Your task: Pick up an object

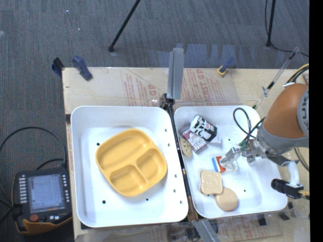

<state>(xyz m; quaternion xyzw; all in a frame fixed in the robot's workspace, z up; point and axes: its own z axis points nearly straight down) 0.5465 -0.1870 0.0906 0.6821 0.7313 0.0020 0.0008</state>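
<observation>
Currently my claw sits low in the right bin, touching a small red, white and blue packet; grip state: cannot tell. Toast slice just beside.

Tool fingers too blurred to read; small red-and-blue item half hidden beneath.

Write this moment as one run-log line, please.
gripper: over right bin, at red-white-blue item | yellow divided plate: left bin
</observation>
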